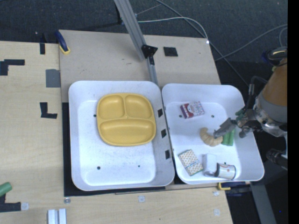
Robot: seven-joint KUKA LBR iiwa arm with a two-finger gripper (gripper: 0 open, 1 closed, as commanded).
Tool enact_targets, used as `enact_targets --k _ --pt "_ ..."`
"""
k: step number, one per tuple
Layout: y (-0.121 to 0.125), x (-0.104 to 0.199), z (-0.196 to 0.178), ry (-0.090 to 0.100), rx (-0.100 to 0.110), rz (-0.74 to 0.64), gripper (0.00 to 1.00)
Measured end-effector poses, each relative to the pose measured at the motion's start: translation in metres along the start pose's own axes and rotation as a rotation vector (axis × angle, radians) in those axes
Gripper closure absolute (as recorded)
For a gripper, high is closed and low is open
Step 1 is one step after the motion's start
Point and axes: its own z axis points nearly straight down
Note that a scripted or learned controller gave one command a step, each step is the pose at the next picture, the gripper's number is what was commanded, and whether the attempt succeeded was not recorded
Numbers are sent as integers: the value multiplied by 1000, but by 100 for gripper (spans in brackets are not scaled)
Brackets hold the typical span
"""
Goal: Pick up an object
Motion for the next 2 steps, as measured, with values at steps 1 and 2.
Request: enact_targets --k 1,2 --pt "1 9 47 1 1 0 0" --pt "2 11 91 0 1 0 0"
